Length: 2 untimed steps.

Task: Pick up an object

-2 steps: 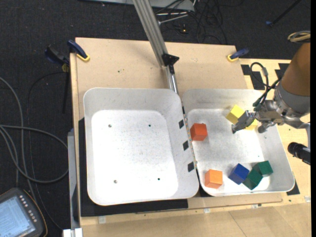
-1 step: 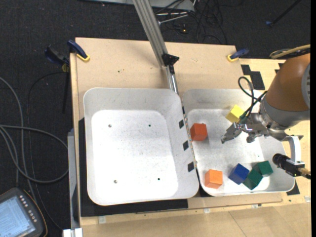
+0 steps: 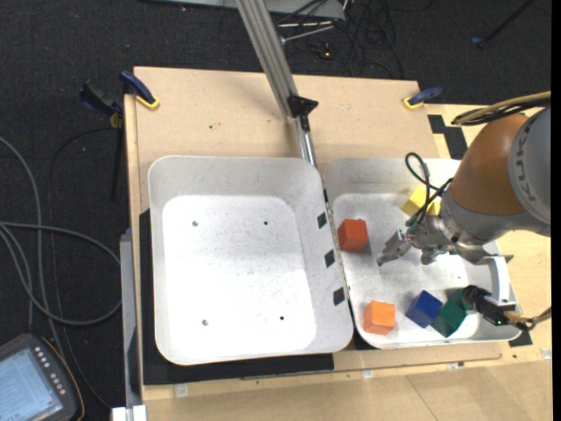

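Observation:
The right bin (image 3: 368,187) holds several small blocks. A dark orange cube (image 3: 353,234) lies near its left wall, and a lighter orange cube (image 3: 379,317) sits by the front rim. A blue block (image 3: 425,309) and a green block (image 3: 451,314) rest together at the front right. A yellow block (image 3: 415,202) peeks out beside the arm at the back right. My gripper (image 3: 396,247) hangs low over the middle of this bin, right of the dark orange cube, with nothing seen between its fingers.
The left bin (image 3: 166,235) stands beside the right one, their walls meeting at a row of black clips (image 3: 330,257). A slanted metal pole (image 3: 267,46) crosses the bench's back. The grey arm (image 3: 500,182) covers the right bin's back right corner.

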Each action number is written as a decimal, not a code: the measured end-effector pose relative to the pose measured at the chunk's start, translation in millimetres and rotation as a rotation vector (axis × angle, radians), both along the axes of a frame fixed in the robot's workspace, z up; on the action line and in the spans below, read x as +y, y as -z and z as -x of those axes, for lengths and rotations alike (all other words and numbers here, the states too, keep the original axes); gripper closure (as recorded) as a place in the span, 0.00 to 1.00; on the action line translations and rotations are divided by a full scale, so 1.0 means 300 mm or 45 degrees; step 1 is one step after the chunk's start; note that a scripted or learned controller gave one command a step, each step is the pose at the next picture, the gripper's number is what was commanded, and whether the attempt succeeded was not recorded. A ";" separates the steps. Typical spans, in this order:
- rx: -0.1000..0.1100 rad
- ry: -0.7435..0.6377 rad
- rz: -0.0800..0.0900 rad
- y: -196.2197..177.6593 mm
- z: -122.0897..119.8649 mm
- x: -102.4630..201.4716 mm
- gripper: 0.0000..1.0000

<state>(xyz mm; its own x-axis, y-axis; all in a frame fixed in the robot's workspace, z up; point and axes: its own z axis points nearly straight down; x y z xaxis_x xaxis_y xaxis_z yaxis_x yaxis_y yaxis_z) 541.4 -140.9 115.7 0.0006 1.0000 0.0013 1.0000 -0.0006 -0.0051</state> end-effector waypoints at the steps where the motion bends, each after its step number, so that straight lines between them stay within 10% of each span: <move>1: -0.009 0.001 0.003 -0.045 -0.006 -0.004 1.00; 2: -0.013 -0.004 0.004 -0.193 -0.030 0.000 1.00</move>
<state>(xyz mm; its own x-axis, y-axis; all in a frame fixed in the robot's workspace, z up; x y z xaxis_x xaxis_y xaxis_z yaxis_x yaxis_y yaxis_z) 550.4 -140.8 173.5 -0.0026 1.0000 -0.0015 1.0000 0.0026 0.0051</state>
